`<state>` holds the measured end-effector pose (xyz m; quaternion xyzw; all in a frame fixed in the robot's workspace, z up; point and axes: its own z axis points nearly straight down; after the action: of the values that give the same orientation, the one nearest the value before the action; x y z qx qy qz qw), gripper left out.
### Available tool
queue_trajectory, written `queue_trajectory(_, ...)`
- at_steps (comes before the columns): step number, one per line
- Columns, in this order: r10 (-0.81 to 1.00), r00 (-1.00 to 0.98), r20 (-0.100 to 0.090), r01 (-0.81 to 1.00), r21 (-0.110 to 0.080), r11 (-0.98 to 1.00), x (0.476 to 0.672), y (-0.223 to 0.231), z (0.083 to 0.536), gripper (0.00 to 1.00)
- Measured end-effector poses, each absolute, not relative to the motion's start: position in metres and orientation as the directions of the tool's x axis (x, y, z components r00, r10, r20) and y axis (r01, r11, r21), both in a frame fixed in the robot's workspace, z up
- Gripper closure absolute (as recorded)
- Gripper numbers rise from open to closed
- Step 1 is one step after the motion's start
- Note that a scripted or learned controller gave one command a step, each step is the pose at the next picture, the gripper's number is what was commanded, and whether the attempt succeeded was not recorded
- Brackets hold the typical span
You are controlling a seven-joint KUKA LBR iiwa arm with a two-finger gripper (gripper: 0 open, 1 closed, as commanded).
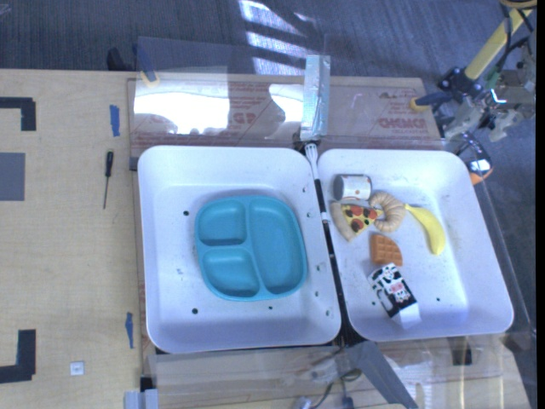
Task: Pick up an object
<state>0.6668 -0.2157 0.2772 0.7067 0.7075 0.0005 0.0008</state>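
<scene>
Looking down from the fixed camera, the gripper hangs at the upper right, just beyond the far right corner of the right bin. Cables and small parts crowd it there, so I cannot tell if it is open or closed, and nothing visible is held by it.

All candidates for picking lie in the right bin, below and to the left of the gripper. The banana is the nearest, lying a little below it and slightly left. It looks like a light toy of smooth plastic, probably stiff and a bit slippery; I would take it across the narrow middle of its curve. Further left lie the pretzel and the pizza slice, touching each other, with a small can just above them. The waffle is flat and thin, so hard to grasp. The milk carton lies farthest below the gripper; its boxy sides seem to offer a good hold.

The left bin, with a blue plate, is well apart to the left.
</scene>
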Motion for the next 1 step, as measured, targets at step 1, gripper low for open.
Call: queue_trajectory(1, 0.999, -0.048, 0.002, 0.999, -0.007, 0.048, 0.6138, -0.2236, 0.1723, 0.0)
